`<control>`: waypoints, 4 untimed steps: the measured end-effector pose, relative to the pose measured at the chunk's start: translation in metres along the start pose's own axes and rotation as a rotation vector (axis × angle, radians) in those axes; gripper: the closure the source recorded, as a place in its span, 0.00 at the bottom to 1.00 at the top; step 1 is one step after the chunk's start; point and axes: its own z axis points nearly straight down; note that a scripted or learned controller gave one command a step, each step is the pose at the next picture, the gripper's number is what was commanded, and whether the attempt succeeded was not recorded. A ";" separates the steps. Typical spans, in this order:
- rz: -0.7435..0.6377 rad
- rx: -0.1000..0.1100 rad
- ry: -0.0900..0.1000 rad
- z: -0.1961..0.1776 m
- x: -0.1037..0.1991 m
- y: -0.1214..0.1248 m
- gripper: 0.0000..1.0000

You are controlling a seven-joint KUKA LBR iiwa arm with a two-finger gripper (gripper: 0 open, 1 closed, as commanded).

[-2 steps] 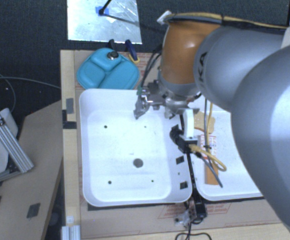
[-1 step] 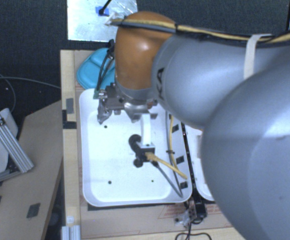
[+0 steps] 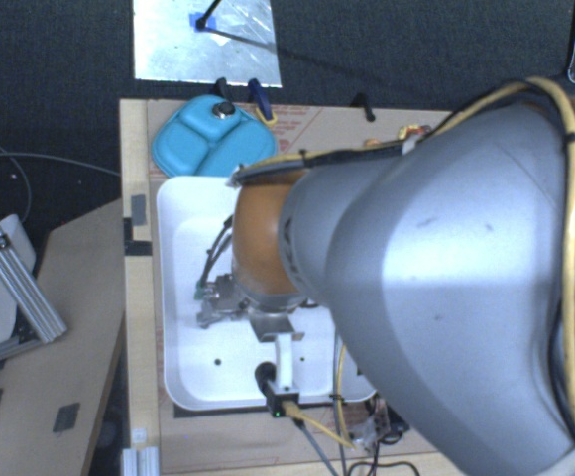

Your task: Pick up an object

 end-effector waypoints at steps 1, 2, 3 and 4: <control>-0.004 0.002 0.001 -0.005 0.024 -0.027 0.00; -0.004 -0.017 0.005 -0.123 0.022 0.046 0.00; -0.008 -0.003 0.001 -0.125 0.023 0.041 1.00; 0.002 -0.008 0.000 -0.158 -0.008 0.101 1.00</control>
